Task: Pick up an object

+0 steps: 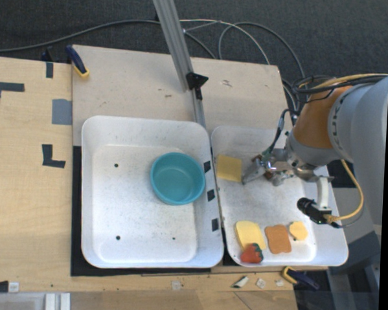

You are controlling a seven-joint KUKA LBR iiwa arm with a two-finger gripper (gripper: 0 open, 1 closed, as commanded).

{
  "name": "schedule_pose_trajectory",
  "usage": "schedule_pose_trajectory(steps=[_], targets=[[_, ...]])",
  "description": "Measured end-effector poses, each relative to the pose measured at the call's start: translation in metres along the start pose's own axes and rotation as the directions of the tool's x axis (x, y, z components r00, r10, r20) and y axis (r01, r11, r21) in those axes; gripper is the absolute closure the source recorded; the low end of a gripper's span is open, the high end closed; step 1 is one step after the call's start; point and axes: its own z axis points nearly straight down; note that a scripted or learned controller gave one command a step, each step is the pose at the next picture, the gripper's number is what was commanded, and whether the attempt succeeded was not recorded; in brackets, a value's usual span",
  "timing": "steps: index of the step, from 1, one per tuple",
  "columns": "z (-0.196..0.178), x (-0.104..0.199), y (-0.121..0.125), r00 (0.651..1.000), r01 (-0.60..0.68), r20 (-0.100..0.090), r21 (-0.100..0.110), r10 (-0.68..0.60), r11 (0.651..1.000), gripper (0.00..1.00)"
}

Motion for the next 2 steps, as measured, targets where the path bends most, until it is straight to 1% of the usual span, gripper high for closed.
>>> schedule_pose_trajectory(steps=[1, 2], targets=[[-0.011, 0.001, 0.000, 1.000, 0.001, -0.001, 0.000, -0.001, 1.000, 1.00], [-0.059, 0.011, 0.001, 1.000, 0.000, -0.002, -0.003, 0.000, 1.000, 1.00]])
